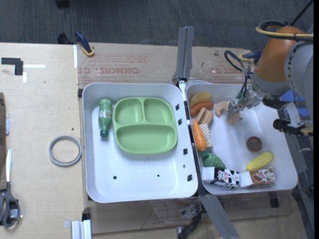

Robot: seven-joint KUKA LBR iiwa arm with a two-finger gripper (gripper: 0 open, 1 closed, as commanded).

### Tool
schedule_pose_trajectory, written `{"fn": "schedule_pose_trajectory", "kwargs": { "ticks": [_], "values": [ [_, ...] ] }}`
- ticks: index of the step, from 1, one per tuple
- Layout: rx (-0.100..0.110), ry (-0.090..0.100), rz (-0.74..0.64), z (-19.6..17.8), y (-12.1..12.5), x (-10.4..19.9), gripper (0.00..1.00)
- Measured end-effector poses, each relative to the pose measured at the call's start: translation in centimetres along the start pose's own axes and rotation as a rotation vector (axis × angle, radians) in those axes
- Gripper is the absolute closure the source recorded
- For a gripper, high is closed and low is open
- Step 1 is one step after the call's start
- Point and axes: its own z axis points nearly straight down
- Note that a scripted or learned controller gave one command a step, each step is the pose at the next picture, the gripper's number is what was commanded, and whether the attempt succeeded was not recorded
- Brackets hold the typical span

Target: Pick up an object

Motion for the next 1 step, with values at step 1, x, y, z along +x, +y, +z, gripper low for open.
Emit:
{"fn": "schedule_pose_trajectory", "kwargs": {
  "ticks": [1],
  "values": [
    [-0.002,0.002,0.042,-9.23,1.50,7.06,1.00]
  ]
}}
